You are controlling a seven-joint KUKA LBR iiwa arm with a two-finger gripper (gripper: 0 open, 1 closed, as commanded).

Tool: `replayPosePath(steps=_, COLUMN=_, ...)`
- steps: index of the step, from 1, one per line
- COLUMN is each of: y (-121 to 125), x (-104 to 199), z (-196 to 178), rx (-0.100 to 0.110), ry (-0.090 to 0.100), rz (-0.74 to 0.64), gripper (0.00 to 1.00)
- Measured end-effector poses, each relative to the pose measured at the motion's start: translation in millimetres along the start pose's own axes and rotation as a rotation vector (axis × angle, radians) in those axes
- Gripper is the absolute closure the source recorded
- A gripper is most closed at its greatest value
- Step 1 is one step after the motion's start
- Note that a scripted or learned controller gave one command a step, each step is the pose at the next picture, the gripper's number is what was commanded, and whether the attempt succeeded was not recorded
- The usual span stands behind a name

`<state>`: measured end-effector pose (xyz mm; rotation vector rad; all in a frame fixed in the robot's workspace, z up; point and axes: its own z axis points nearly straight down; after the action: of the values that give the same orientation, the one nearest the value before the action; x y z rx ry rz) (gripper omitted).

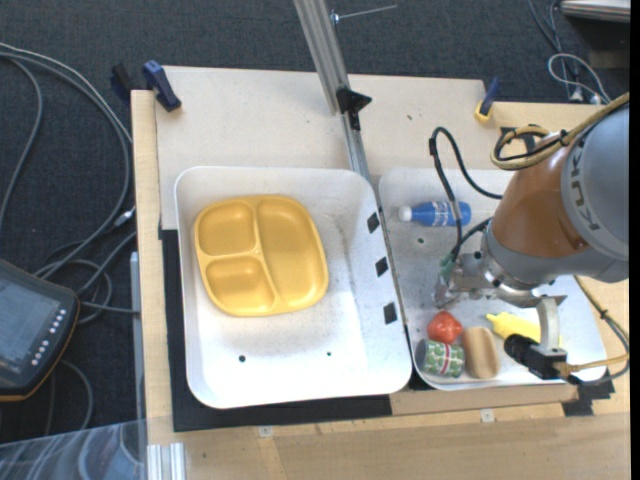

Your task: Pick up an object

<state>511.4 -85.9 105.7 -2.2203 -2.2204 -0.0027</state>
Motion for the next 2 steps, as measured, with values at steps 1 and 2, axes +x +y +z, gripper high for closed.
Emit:
replayPosePath(steps=1, y=2.8, x=-1.2, z=-43.1, rx=-0.004, ry=-0.003, rz=-0.001, gripper=1.0)
replayPosePath(steps=2, y=6.5, x=-0.9, z=-107.4, rx=-0.008, ry=-0.003, rz=-0.002, gripper=1.0)
